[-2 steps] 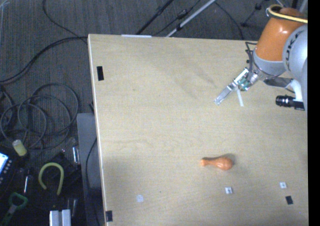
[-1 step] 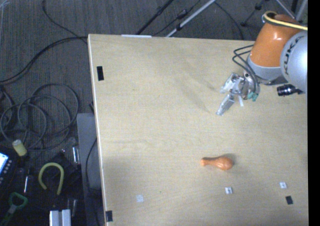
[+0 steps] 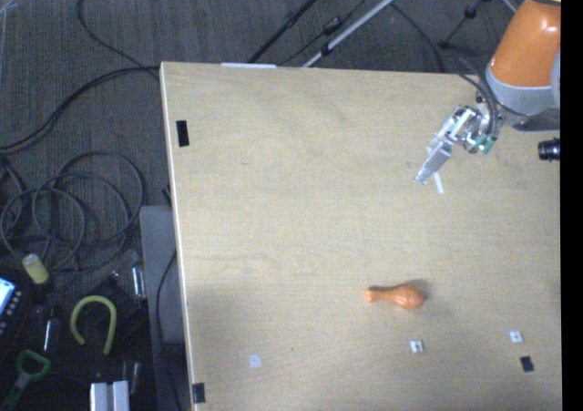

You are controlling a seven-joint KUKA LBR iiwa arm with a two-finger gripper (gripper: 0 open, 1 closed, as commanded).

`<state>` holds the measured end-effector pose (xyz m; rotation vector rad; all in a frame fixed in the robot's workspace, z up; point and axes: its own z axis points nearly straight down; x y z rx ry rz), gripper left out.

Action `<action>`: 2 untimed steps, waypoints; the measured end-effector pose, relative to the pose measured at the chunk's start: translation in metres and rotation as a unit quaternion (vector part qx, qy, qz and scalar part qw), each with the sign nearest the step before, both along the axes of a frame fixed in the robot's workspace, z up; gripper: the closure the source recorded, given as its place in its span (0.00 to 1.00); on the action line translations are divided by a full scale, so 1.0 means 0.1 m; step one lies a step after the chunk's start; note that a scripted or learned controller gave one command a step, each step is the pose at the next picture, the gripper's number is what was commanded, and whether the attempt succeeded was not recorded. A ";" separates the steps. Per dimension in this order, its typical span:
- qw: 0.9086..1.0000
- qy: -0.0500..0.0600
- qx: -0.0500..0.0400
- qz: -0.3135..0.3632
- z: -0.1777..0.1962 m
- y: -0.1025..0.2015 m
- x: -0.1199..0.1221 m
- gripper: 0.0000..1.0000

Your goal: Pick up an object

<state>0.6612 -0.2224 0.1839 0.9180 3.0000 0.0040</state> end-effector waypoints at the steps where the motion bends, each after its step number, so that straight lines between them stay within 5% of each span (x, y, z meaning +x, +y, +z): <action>1: 0.981 0.001 -0.001 0.194 -0.87 0.11 -0.01 0.00; 2: 0.999 0.000 -0.001 -0.033 -0.46 0.00 0.01 0.00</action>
